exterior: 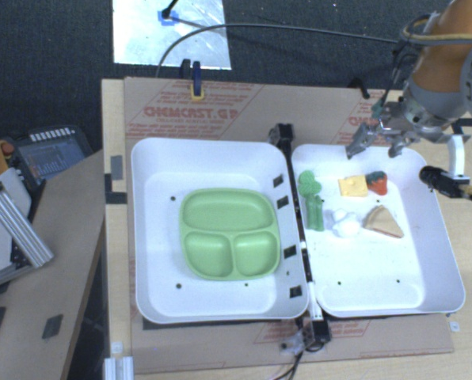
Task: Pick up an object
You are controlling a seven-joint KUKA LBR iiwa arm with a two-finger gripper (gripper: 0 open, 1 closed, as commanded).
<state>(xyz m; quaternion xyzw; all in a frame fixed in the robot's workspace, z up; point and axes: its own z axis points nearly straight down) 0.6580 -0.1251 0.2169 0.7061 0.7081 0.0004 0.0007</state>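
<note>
The tool hangs over the far edge of the right bin, its two fingers spread apart and pointing down, with nothing between them. Just below it sit a yellow block and a small red-and-green piece touching side by side — the nearest candidates. Nearer the camera lie a tan wedge, a white lump, and a green vegetable-shaped toy along the bin's left wall.

All look like small play-food items, so probably light, stiff and rather smooth. The yellow block seems the easiest: flat parallel faces to pinch across, though its red neighbour crowds one side. The wedge's sloped faces could slip out — better taken across its thick end.

The left bin carries a green divided tray.
</note>
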